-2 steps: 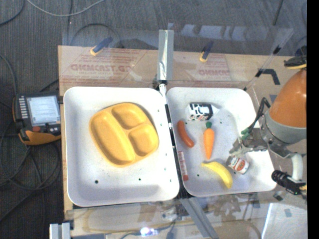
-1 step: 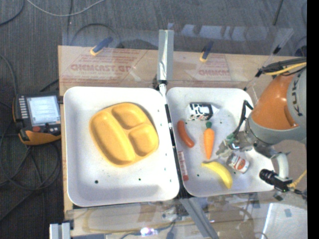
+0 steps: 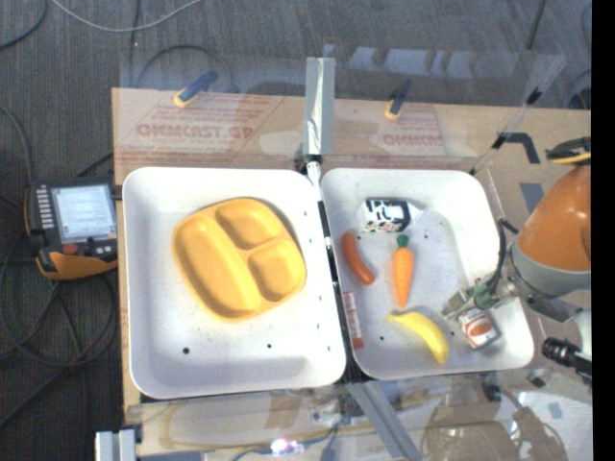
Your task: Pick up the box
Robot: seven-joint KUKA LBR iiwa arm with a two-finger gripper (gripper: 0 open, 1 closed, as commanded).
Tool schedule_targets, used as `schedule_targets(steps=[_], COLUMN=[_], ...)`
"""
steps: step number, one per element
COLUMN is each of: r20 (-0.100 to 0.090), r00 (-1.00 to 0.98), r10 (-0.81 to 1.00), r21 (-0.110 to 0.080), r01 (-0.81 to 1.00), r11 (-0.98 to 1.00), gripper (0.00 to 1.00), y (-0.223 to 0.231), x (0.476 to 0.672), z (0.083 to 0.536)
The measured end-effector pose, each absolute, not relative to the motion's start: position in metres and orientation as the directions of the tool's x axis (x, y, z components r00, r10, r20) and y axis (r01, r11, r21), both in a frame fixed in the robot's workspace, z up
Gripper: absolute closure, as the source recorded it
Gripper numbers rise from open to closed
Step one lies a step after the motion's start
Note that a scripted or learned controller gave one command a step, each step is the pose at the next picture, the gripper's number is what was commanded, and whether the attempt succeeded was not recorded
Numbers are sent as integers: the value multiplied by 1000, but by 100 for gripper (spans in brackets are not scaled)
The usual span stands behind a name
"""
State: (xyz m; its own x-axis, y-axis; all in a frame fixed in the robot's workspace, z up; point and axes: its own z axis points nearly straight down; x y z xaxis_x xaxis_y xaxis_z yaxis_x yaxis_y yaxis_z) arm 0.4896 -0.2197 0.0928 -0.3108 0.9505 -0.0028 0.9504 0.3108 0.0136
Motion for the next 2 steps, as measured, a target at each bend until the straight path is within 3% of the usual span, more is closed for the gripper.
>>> schedule_targets(steps=[1, 2], r20=[-10, -3], r00=[-405, -408], r10=[914, 913], r21=[14, 12], r01=[914, 913], r11=[405, 408], gripper=[100, 0], y=[-221, -218], x=[491, 490], z=[93, 92])
